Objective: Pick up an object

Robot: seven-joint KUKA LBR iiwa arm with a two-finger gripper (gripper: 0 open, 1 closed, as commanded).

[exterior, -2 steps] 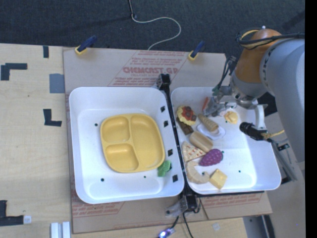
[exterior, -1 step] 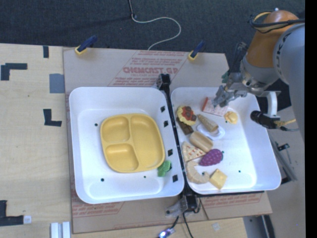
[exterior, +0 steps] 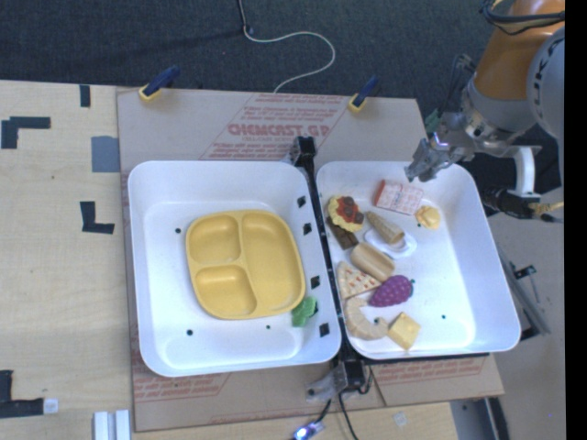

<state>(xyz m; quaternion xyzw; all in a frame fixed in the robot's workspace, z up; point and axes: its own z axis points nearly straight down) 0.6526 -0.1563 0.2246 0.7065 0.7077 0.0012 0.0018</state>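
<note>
1. The gripper [exterior: 427, 165] is seen at the far rim of the right bin [exterior: 477, 273], above the bin's upper corner. Whether the fingers are spread or closed cannot be told from this angle; nothing is seen between them.
2. Toy food is found clustered in the right bin's left half: a pink wafer [exterior: 398, 196], a small yellow piece [exterior: 427, 216], a hot dog bun [exterior: 372, 261], a purple grape bunch [exterior: 393, 291] and a cheese cube [exterior: 404, 330].
3. The pink wafer is noted as nearest the gripper, just below it, with the yellow piece beside it.
4. A yellow divided plate [exterior: 245, 264] is held in the left bin [exterior: 156, 273]; a green scrap [exterior: 304, 312] lies at its lower right edge.
5. Red print is visible on the cardboard sheet [exterior: 266, 131] under the bins; the lettering is upside down and not legible.
6. Two blue-and-yellow clamps [exterior: 160, 82] are fixed at the cardboard's far edge.
</note>
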